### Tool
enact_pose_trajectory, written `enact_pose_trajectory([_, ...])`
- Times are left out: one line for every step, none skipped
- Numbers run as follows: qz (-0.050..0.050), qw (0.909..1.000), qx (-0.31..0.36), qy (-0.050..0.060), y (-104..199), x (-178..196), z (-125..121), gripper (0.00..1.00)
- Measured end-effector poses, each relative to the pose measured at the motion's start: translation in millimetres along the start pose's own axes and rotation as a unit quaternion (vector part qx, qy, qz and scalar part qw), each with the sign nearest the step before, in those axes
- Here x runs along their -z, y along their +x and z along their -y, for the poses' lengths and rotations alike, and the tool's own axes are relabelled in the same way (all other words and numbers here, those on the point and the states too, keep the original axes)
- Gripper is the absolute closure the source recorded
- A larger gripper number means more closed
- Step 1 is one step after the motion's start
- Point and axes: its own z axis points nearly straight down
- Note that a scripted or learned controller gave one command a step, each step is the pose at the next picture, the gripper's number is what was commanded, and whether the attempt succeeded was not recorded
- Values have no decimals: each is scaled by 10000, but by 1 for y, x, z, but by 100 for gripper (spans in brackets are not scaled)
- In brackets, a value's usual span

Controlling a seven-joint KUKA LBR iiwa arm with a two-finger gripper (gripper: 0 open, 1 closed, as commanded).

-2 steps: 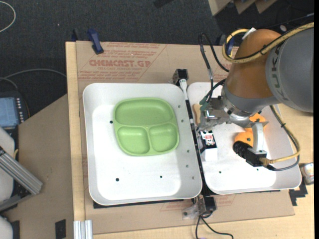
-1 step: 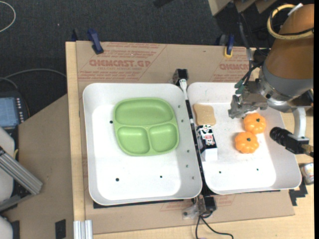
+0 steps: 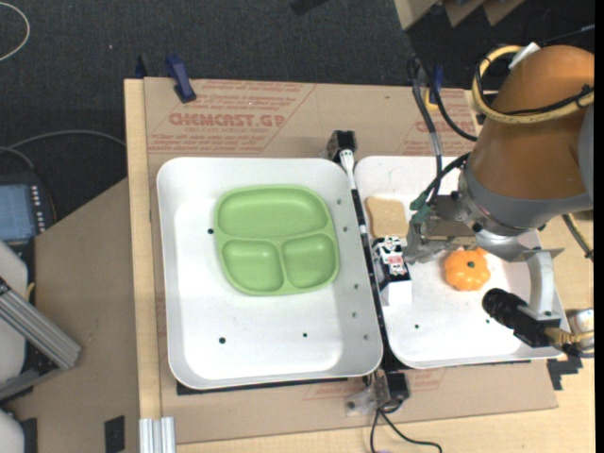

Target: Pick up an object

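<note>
Bins sit side by side before you: the left bin (image 3: 189, 328) carries a green divided tray (image 3: 276, 239), the right bin (image 3: 444, 343) the loose pieces. Your gripper (image 3: 415, 239) hangs over the right bin's 9 o'clock side; how it is set, you cannot tell. An orange pumpkin (image 3: 467, 270) lies just at its 4 o'clock, a tan block (image 3: 384, 215) at its 10 o'clock, and a small black-and-white item (image 3: 390, 256) at 7 o'clock.
</note>
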Motion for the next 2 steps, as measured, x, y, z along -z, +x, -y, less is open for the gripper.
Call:
enact_pose_trajectory([12,9999,-22,-126,-11,152,-4,100])
enact_pose_trajectory([17,10000,-42,-4,-23,115,-2,100])
